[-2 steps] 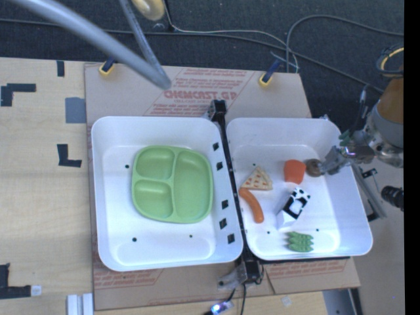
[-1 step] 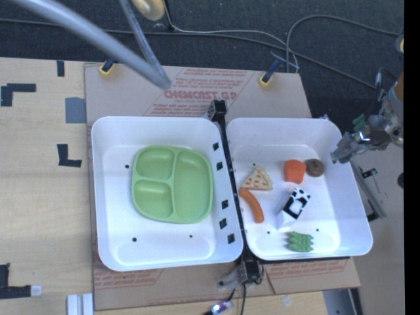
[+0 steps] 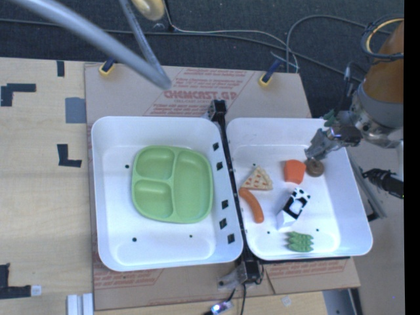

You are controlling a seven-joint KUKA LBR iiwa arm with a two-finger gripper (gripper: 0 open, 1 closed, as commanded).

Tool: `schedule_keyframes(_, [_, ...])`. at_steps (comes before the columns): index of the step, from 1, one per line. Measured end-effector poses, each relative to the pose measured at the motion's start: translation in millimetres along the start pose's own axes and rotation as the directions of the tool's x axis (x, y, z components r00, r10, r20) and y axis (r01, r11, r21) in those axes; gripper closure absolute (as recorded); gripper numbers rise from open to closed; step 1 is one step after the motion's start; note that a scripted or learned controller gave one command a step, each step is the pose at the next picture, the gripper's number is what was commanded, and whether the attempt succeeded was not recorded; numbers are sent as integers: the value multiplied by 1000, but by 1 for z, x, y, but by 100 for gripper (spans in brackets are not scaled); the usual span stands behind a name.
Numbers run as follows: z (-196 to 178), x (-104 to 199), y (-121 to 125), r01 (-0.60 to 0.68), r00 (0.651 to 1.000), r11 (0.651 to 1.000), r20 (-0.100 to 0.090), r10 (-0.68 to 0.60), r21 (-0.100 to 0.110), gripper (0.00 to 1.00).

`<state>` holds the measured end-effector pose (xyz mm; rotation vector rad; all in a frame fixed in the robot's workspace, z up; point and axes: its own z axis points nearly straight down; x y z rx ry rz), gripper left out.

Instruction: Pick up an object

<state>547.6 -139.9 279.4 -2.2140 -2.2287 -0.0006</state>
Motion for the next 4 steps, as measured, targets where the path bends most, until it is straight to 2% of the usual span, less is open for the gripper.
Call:
schedule_keyframes(1, [-1,50,3,-2,1000,1000,0,2,1,100])
schedule_keyframes(3, [33,148,8,-2,1000,1000,1,2,3,100])
schedule_keyframes(4, [37,210,4,0,1000,1000,0,0,3,100])
